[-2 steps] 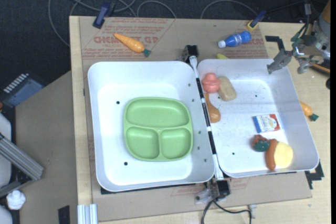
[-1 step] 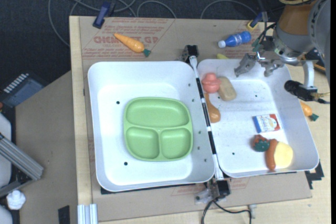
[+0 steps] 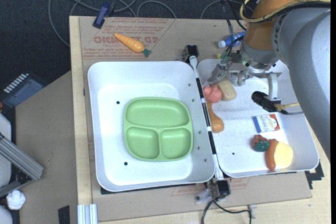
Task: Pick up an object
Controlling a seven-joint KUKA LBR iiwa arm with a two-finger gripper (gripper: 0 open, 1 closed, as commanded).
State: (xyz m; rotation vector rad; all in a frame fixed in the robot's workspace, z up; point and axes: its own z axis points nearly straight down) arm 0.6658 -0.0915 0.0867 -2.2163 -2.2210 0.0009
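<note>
Bench (image 3: 84, 113); two bins (image 3: 105, 86); toy carrot (image 3: 130, 42), apparently.

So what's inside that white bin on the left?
The left bin holds a green plate with three sections, lying flat near the middle. The sections look bare. Whatever lies under the plate is covered. The toy carrot lies outside, on the board behind the bin.

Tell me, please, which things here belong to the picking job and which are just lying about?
Job:
gripper
beige lump
pink ball
card
yellow toy
right bin

Lying about:
green tray
carrot
blue clip
</note>
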